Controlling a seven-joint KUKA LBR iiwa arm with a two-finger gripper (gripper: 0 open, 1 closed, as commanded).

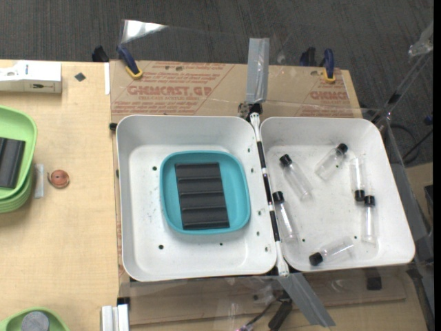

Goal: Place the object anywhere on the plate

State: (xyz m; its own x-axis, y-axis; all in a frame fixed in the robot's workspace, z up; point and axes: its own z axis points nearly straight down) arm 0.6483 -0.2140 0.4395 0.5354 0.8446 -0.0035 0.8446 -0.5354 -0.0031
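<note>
A teal plate (238, 188) lies in the left white bin (138, 247), with a black ribbed insert (201, 195) on its middle. Several clear vials with black caps lie scattered in the right white bin (393, 247): one vial (295, 175) at the upper left, another (331, 160) near the top, one (282, 214) along the left wall, two (357, 178) (370, 221) at the right, and one (332, 252) near the front.
A cardboard sheet (172, 88) held by clamps lies behind the bins. A stack of green plates (24, 143) sits at the left edge of the wooden bench, with a small brown disc (59, 178) beside it and a white box (31, 76) at the back left.
</note>
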